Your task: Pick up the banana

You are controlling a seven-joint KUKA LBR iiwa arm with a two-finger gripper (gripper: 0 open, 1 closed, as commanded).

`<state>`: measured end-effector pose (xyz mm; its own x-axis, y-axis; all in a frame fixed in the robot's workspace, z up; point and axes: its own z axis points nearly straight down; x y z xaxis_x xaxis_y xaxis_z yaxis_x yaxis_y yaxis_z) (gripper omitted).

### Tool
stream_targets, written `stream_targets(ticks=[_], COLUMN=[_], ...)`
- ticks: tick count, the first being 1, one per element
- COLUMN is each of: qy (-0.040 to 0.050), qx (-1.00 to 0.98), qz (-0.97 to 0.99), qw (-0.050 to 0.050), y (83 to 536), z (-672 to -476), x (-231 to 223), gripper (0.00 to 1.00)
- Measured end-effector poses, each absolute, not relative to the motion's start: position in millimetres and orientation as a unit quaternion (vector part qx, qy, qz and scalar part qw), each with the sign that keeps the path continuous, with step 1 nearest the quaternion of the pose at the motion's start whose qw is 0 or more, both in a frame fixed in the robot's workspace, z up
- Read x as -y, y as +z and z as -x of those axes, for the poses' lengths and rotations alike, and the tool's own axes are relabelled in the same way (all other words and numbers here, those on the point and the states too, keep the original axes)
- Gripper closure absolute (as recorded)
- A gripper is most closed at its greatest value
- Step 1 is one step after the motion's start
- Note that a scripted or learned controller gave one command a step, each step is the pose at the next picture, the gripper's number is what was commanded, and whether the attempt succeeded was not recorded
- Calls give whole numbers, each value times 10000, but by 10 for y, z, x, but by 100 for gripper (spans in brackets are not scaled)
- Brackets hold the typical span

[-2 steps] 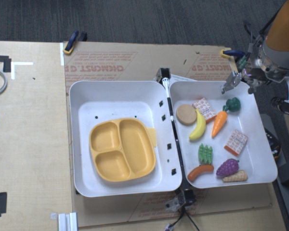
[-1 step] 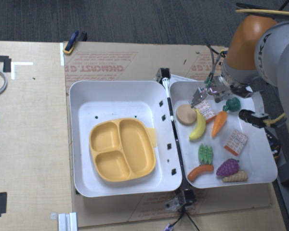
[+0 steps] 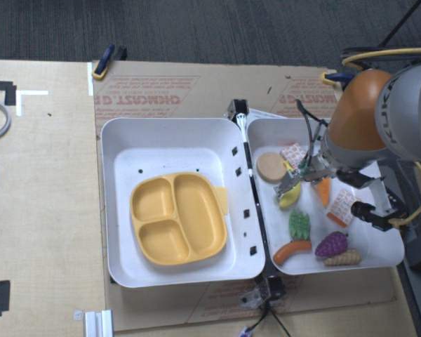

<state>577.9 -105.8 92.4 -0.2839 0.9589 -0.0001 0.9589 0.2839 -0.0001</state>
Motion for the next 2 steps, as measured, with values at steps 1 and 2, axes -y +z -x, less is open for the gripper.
stream_targets(ticks=[1, 2], qy=[-2, 4], qx=[8004, 7561], qz=[5994, 6544], qw=[-12, -5], y=[1025, 1922], z=[-5787, -6534], x=[1064, 482], gripper=[100, 100])
